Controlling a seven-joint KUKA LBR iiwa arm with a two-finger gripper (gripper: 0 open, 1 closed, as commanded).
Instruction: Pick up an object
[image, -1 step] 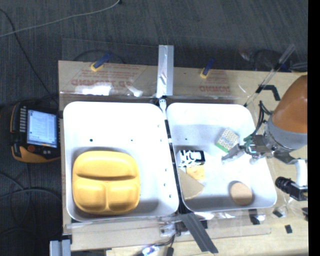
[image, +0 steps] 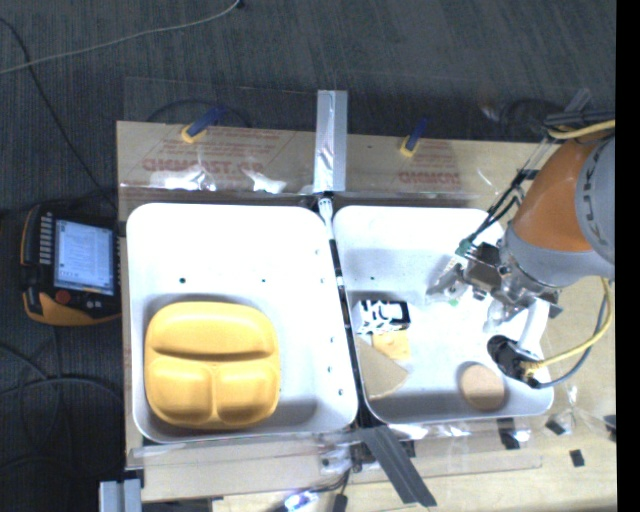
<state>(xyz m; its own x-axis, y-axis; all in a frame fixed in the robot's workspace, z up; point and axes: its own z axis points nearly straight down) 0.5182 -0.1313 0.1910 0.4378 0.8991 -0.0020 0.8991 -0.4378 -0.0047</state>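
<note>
Hovering over the right bin (image: 440, 225), gripper (image: 452, 283) — finger state cannot be told — should descend squarely onto the black-and-white object (image: 383, 315) at the bin's left wall, avoiding the divider.

robot lab: bench w/ two white bins (image: 230, 225), teach pendant (image: 70, 265), cables.

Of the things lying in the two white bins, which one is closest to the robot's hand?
The small round tan object in the right bin's near corner, just below the gripper. The black-and-white item lies farther left, the big yellow piece in the other bin.
</note>
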